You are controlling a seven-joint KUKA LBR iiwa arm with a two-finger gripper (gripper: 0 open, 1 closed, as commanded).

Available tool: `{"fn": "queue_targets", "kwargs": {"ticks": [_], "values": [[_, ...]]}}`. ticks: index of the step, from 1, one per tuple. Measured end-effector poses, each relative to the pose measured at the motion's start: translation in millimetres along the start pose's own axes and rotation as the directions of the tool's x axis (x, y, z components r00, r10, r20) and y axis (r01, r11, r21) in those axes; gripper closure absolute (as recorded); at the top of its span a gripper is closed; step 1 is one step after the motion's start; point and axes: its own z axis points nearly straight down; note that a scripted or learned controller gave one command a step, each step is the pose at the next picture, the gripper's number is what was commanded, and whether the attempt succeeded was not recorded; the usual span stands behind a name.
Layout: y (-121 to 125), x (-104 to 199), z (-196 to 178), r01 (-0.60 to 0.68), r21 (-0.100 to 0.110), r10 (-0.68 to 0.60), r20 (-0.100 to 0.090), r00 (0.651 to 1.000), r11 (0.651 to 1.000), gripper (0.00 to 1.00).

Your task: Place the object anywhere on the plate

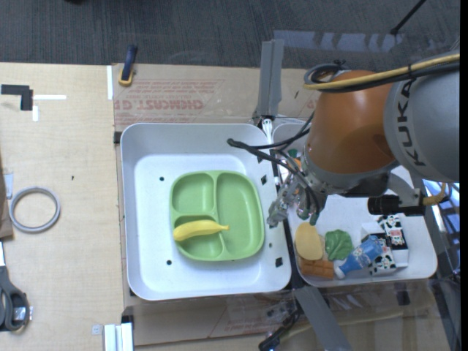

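A yellow banana (199,229) lies across the green divided plate (241,196) in the left bin (139,218); the gripper (292,209) hangs above the bins' shared edge.

I see my grey metal arm (431,123) lettered KUKA, a glossy orange band (347,119), and black cables (256,151) trailing.

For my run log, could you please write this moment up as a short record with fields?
plate: green, three sections, in the left bin
banana: yellow, lying across the plate's lower-left section and its divider
left bin: white, holds the plate
right bin: white, holds a heap of toy food and a small carton
claw: above the wall between the two bins, nothing seen in it
task status: banana already on the plate
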Motion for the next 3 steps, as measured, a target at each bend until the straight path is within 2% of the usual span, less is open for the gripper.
{"fn": "queue_targets", "kwargs": {"ticks": [1,2,3], "values": [[43.4,14.0,7.0,0.084,-0.001,-0.084,0.002,0.996,0.996,1.00],[69.8,38.9,-55.4,0.162,-0.001,-0.162,0.003,0.987,0.987,1.00],[69.6,38.7,-55.4,0.161,-0.001,-0.161,0.003,0.987,0.987,0.00]]}}
